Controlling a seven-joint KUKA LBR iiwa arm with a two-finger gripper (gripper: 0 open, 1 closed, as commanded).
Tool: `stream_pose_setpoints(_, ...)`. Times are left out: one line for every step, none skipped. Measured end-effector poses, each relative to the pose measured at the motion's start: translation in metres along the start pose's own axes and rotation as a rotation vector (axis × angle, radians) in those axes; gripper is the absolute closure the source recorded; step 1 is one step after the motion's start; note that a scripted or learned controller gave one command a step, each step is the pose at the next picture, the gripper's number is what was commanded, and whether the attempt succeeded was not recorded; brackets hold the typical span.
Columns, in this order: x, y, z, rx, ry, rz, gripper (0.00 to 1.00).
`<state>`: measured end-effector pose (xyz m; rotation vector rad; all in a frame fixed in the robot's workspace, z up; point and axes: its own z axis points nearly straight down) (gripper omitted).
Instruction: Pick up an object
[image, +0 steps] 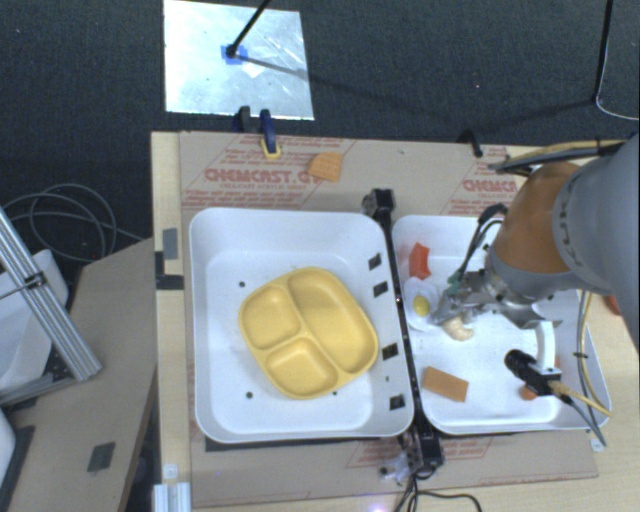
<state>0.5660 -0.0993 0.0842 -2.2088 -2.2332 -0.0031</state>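
My gripper (458, 306) reaches down into the right bin (500, 412), at its left-middle part. Right under it lie a pale yellow object (422, 303) and a beige rounded object (460, 329); the fingers are close over them. A red piece (419, 260) sits just behind, toward the bin's far left. An orange-brown block (444, 383) lies nearer the front. A small orange bit (527, 393) rests at the front right beside a black part of the arm.
The left bin (215, 400) holds a yellow three-compartment plate (306, 330). An orange block (325, 166) lies on the cardboard behind the bins. Black clips run along the divider between bins. Cables trail along the right bin's right side.
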Motion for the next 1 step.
stream_pose_setpoints(0.0659, 0.0319, -0.1071, -0.012, 0.000, -0.002, 1.00)
